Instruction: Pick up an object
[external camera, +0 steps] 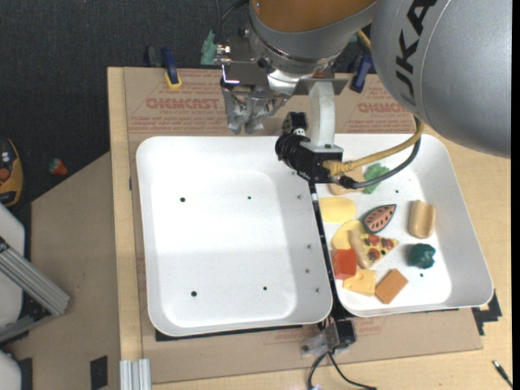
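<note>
White bins sit side by side, and I see the toys clustered at the right bin's left edge, by the divider, while my gripper hangs beyond the left bin's far edge, its opening impossible to tell.

My left bin lies open for passing; at three o'clock, the right bin is crowded with toy food blocking its middle.
</note>
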You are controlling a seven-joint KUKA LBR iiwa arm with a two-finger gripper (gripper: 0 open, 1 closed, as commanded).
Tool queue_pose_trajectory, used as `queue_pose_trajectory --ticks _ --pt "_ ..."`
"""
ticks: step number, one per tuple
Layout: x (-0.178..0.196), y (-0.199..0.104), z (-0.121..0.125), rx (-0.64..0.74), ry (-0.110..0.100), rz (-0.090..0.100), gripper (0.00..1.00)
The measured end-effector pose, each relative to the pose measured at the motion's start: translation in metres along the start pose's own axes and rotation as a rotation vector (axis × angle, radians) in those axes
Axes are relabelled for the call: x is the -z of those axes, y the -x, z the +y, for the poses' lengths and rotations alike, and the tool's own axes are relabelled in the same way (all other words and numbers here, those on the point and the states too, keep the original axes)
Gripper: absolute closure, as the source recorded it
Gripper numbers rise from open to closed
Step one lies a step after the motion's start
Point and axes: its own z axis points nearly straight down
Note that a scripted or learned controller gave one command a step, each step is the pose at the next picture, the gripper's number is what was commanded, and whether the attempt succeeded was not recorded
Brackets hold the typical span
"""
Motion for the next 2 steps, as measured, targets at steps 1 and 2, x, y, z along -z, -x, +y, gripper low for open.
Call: queue_pose_trajectory --ticks 1,2 --pt "0.121 -0.009 0.012 0.000 0.014 0.005 1.00" --pt "-0.017 -0.008 -0.011 -0.004 -0.018 -0.007 1.00"
